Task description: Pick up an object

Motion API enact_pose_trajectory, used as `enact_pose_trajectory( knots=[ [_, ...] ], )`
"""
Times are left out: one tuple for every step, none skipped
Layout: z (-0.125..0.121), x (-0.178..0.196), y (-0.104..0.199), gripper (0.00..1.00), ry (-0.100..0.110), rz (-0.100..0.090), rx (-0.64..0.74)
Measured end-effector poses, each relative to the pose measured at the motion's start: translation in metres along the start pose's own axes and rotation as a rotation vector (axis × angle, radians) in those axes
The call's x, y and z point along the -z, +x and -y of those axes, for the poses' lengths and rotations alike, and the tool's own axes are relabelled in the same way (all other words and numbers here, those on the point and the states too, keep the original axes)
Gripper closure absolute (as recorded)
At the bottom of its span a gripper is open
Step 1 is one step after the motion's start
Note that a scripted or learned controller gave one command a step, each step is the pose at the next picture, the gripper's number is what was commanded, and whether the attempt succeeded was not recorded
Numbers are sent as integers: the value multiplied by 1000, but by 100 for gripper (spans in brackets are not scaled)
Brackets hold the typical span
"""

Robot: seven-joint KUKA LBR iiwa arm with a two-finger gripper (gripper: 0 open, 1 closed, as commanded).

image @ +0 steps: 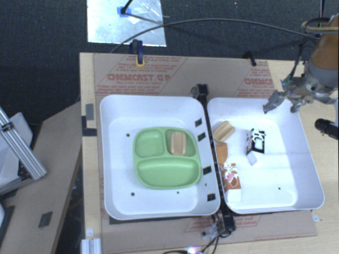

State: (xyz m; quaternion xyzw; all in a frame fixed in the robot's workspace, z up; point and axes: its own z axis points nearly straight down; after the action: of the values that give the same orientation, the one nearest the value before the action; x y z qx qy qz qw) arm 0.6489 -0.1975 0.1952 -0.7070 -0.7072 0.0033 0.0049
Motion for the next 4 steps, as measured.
enact_pose_trajectory(
  knots=[
    [-3, 9, 1, 0, -13, 3, 3],
    [-7, -51, 5, 0, -13, 3, 7],
    [0, -105, 0, 0, -13, 3, 1],
    [-1, -110, 0, 0, -14, 3, 4]
  ],
)
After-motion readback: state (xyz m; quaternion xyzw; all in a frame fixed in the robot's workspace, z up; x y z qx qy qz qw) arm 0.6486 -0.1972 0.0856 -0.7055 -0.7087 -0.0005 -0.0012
